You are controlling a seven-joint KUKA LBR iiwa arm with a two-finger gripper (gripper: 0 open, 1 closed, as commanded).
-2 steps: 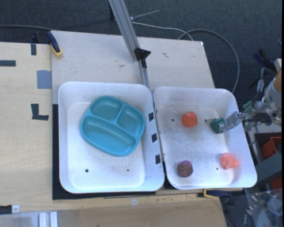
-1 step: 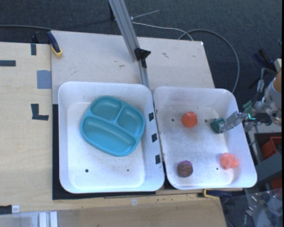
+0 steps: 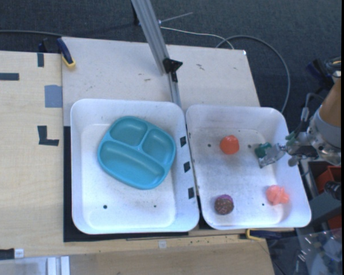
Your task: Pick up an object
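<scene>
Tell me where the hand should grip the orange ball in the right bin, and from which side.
Grip the orange ball across its middle, coming straight down from above. It is round, so any pair of opposite sides serves, and it lies on the right bin floor apart from the walls and the other objects, leaving room around it. The hand is just to its right.

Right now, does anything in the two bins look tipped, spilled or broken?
Nothing stands out. The blue divided plate lies flat in the left bin; the orange ball, dark ball and pink lump sit apart in the right bin.
</scene>
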